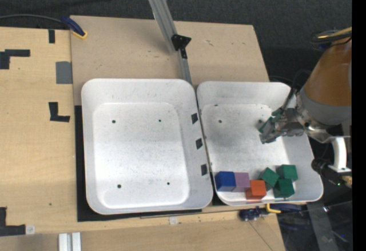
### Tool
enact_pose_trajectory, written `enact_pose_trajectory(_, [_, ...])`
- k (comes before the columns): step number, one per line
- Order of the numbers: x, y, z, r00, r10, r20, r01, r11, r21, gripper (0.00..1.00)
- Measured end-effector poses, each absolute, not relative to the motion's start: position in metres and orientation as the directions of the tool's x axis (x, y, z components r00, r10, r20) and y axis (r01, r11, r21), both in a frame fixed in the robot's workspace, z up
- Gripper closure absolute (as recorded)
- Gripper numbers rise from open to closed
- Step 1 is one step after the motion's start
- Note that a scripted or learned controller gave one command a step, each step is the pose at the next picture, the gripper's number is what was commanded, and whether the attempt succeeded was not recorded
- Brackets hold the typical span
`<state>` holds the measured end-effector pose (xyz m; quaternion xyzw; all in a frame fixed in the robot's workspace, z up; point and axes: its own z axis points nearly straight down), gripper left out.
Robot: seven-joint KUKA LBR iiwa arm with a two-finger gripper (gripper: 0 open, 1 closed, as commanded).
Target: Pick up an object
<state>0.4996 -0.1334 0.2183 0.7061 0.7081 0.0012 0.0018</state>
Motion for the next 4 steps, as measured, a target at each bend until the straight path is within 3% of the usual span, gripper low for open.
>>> enact_pose_trajectory(1, [0.501, -0.133, 0.270, -0.002, 1.000, -0.002, 1.000, 0.002, 0.005, 1.00])
enact_pose_trajectory(2, [0.514, -0.083, 0.269, -0.006, 1.000, 0.001, 1.000, 0.006, -0.001, 1.00])
enact_pose_trajectory(4, [0.562, 0.004, 0.238, -0.006, 1.000, 0.000, 1.000, 0.006, -0.002, 1.00])
